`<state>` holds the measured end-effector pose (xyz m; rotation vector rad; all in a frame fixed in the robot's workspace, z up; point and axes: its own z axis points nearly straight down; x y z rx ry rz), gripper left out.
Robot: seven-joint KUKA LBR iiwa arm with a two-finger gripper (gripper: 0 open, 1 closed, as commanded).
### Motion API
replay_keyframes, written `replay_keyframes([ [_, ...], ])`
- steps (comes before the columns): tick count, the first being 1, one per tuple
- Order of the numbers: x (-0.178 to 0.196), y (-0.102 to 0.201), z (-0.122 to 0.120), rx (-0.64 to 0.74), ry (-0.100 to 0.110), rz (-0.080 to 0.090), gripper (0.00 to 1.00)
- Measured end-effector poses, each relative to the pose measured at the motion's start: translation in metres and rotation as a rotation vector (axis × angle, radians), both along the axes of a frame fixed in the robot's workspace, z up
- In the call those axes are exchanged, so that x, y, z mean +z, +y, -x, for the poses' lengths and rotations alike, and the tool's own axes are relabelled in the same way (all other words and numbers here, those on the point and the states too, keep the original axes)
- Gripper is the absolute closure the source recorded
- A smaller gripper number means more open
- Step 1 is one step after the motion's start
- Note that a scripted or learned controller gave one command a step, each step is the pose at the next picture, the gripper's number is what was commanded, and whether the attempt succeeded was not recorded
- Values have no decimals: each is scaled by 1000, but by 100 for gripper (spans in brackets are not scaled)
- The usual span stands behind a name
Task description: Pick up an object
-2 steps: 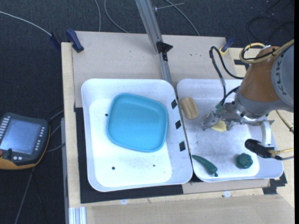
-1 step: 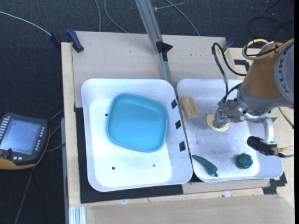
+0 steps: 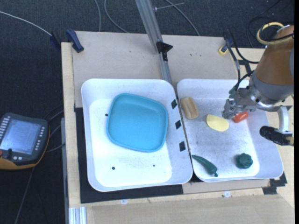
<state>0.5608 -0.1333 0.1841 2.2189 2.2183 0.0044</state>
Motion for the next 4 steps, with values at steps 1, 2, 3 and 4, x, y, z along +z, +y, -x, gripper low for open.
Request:
replay_keyframes([
  [1,63,0,-1,1,-2,0,100],
  [2,68,0,-1,1,4,-1,100],
  [3,73,57,-6,6,3,-2,100],
  [4,63,106,5,5,5,-2,100],
])
